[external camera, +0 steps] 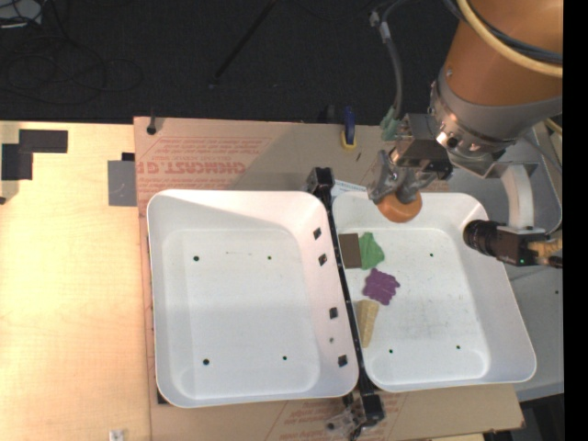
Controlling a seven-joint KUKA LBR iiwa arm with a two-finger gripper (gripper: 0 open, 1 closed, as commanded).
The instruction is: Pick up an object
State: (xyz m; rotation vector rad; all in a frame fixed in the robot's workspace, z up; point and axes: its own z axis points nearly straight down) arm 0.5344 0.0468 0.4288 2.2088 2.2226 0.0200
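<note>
Gripper (401,189) sat at right bin's (501,338) far edge, clamped around a round orange ball (400,209) directly beneath it, between its fingers.

Two bins side by side on bench, left bin (239,292), right bin (459,338), ball (400,209) at right bin's far edge, block (348,250), two lumps and cone (367,320) near its left wall, gripper (397,187) over ball.
</note>
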